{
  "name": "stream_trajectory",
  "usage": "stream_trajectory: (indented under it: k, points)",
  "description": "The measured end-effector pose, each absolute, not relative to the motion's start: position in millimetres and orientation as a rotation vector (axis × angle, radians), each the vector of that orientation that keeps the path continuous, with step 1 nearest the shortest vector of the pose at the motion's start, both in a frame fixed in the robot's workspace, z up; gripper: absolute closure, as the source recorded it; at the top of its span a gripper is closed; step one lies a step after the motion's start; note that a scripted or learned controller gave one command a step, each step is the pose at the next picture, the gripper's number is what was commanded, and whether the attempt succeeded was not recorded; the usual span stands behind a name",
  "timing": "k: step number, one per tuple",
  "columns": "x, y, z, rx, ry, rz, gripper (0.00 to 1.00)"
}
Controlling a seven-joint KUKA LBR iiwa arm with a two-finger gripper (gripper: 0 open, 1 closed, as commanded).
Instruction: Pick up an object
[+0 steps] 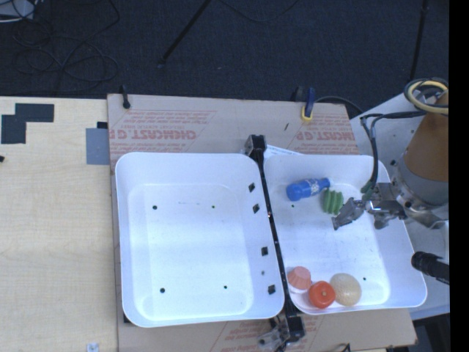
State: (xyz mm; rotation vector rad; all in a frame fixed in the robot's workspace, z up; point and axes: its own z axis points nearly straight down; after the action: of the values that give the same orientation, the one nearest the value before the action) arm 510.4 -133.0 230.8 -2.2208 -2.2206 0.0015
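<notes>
Two shallow white bins sit side by side in front of you on a cardboard sheet, the left bin (190, 240) and the right bin (396, 288), parted by a black divider strip (268, 226) that runs from far to near. All the loose objects lie in the right bin.

Toward its far side you see a blue bottle (307, 188) lying on its side, and just to the right of it a green ribbed object (333, 200), the two close together and possibly touching. At the near edge of that bin three small things cluster: a pale pink round piece (298, 276) on the left, a red ball-like object (321, 294) just beside it, and a cream, egg-shaped object (346, 289) touching the red one on its right.

Your arm reaches in from the right, its orange band (432, 141) above the wrist. The gripper (348, 215) hangs over the right half of the right bin, just to the near right of the green ribbed object. From this slant you cannot tell how far apart its fingers stand, nor whether they touch the green object. Nothing is visibly held between them.

On the far edge of the cardboard a yellow and blue clamp (308, 105) stands upright.
</notes>
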Motion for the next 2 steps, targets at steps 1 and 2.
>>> stream_trajectory:
  k: [1,2]
  points:
    - [495.8,-203.5,285.9,-2.231,-2.219,0.002,0.00]
    - [496.6,-199.7,292.2,-2.220,-2.219,0.003,1.00]
